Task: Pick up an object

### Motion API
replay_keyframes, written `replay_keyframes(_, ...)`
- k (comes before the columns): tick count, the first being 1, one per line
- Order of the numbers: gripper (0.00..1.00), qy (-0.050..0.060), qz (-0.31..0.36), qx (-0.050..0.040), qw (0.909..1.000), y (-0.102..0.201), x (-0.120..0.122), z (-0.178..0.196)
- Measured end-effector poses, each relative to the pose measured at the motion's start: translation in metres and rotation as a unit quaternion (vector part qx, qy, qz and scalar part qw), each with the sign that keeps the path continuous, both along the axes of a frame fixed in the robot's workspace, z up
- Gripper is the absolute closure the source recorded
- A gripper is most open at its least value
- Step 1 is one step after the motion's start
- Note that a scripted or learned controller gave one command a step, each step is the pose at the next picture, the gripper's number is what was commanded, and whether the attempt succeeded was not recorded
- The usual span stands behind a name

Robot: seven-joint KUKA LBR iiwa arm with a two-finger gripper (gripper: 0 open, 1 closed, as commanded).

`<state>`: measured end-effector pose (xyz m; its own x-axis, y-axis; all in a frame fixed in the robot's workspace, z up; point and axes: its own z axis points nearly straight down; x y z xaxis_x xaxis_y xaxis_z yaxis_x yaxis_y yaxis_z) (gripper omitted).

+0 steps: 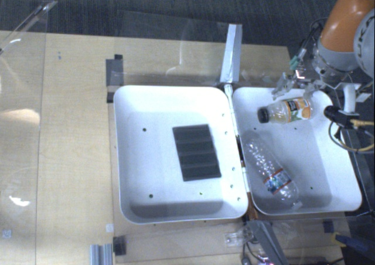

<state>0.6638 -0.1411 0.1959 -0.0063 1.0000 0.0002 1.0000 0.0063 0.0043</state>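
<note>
Hovering at far right corner of right bin (343, 196): gripper (293, 79), just above amber bottle (288, 111) lying on its side, dark cap toward left bin (126, 141). Whether jaws are spread or pressed: cannot tell. Crumpled clear bottle (272, 176) lies nearer camera. Step, likely: approach before grasp. Next move calls for descent straddling bottle body.

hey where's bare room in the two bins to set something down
Left bin: bare floor all around the black pad. Right bin: free between the two bottles, toward its right wall. Crowded near the amber bottle, beside the tool.
</note>
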Motion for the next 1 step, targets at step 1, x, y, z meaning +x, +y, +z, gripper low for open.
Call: replay_keyframes(1,0.00,-0.001,0.085,-0.0008,0.9964,0.0286,0.0035,-0.1091)
